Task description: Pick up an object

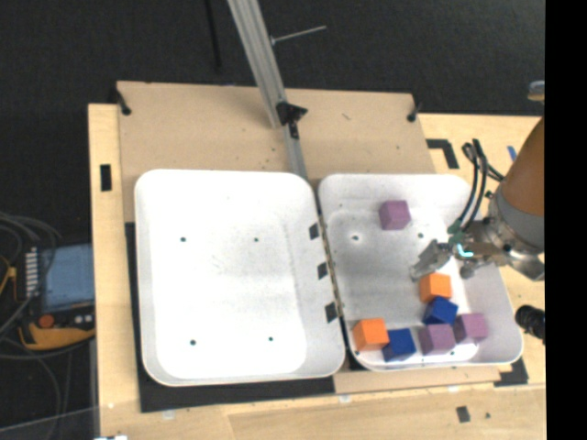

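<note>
Right bin [367, 246] holding orange, blue, purple cubes; claw [440, 257] above them

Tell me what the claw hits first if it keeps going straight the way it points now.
Probably the bare floor of the right white bin. The claw points leftward and down, past the orange cube beside it. Depth is unclear from this single view.

A robotics lab: bench [266, 126] with two white bins [229, 273], loose cables [27, 246], camera pole [261, 53].
</note>
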Robot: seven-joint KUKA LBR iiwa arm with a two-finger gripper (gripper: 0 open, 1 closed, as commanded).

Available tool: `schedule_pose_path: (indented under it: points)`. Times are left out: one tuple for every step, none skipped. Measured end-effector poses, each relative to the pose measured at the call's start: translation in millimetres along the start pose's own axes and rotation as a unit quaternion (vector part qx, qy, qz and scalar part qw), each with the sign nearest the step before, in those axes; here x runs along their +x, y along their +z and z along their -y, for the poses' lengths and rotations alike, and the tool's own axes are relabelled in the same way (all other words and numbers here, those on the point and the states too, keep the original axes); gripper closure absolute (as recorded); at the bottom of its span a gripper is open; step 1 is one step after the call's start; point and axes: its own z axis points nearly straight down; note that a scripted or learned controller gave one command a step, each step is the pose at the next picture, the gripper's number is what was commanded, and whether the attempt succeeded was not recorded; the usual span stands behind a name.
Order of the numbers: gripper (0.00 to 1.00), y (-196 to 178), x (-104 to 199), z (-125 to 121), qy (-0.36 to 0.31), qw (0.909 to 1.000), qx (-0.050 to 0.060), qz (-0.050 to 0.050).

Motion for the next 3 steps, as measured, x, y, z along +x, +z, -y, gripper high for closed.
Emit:
schedule_pose_path:
  points:
    - [0.0, -1.8, -0.6, -0.6, 0.002, 1.0, -0.002, 0.001]
    - [0.0, 47.9, 7.3, -5.0, 0.003, 1.0, 0.001, 0.001]
    - [0.0, 110.2, 2.2, -5.1, 0.002, 1.0, 0.001, 0.001]
